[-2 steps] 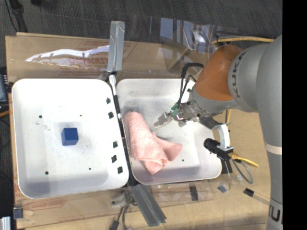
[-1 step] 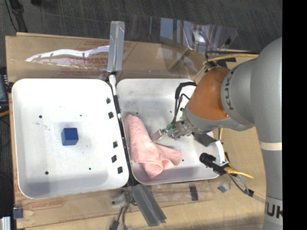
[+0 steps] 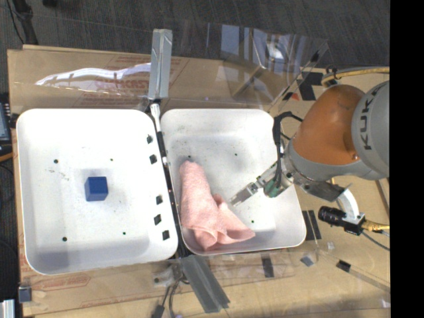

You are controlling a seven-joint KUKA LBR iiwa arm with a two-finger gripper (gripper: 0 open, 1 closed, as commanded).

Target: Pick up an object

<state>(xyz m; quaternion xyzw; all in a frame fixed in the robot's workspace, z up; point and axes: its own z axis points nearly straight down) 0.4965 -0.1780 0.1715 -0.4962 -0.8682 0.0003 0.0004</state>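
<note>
Pink cloth (image 3: 207, 209) lies crumpled along the left side of the right bin (image 3: 265, 121), and the tool (image 3: 237, 198) hovers low just beside its right edge. Nothing sits between its fingers, though how wide they stand I cannot tell. Over in the left bin (image 3: 40, 131), a blue cube (image 3: 97, 188) sits alone.

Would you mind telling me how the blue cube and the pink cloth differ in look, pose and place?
The blue cube is small, rigid and square-edged; the pink cloth is much larger, soft and rumpled into folds.
The cube sits in the left bin; the cloth lies in the right bin.
The cube stands alone, far from the gripper; the cloth lies right beside the gripper's tip.
Both rest on a white bin floor.
</note>
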